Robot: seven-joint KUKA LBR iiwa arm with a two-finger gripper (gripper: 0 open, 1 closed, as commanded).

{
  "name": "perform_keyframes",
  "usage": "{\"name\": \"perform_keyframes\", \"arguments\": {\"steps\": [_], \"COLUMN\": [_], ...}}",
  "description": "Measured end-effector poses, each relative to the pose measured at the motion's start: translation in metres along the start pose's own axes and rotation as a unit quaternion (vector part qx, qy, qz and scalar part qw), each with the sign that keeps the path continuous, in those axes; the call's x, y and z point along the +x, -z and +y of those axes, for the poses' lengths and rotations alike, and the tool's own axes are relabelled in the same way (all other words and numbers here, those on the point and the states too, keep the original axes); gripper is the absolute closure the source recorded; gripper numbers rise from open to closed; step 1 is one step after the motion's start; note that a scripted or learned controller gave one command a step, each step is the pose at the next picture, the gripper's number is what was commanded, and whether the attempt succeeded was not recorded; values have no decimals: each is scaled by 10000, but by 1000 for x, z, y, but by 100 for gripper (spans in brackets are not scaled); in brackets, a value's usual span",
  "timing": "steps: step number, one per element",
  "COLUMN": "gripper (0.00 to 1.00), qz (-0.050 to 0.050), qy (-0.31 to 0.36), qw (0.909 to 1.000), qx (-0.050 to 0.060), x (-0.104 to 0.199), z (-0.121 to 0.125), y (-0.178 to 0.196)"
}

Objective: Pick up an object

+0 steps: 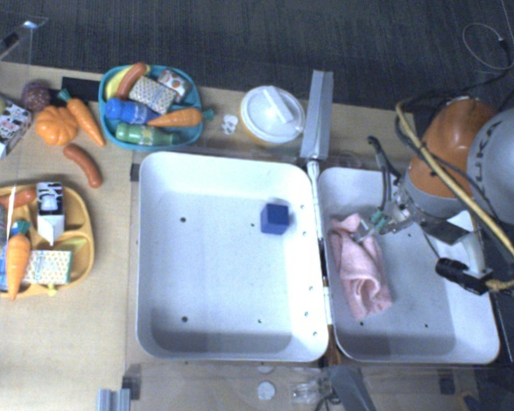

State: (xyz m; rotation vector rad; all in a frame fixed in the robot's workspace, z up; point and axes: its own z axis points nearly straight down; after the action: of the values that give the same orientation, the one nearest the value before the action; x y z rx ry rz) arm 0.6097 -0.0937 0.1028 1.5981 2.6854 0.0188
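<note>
We see the grey arm with its orange band (450, 139) reaching in from the right over the right-hand shallow white bin (432, 335), and its two-finger gripper (381, 219) sits low near that bin's upper left part. Just below and to the left of the gripper lies a crumpled pale pink cloth (360, 267), stretched from the upper left of the bin down toward its middle; the gripper's tip appears to meet the cloth's upper edge, though we cannot tell whether it truly touches or only hangs just above. How wide the gripper stands, and whether it has hold of anything, we cannot tell from this slant, since the tip is small and dark against the cloth. In the left-hand shallow white bin (187, 327) we find a small blue cube (275, 217) lying alone near the upper right corner, well apart from the gripper and across the divide between the two bins. Beyond the bins, on the wooden bench (97, 365), we see a blue bowl of toy food (150, 107) at the top left, a yellow tray of toy food (31, 241) at the far left, loose orange toy vegetables (69, 130) between them, and a round white lidded container (272, 113) above the left bin.
</note>
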Motion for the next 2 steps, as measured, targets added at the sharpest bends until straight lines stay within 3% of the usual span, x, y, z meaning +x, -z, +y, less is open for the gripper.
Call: {"name": "perform_keyframes", "arguments": {"steps": [1, 2], "gripper": [0, 0], "qz": [-3, 5], "qy": [-1, -55], "qw": [10000, 10000], "qx": [0, 39], "x": [0, -5], "z": [0, 17], "y": [0, -13]}}
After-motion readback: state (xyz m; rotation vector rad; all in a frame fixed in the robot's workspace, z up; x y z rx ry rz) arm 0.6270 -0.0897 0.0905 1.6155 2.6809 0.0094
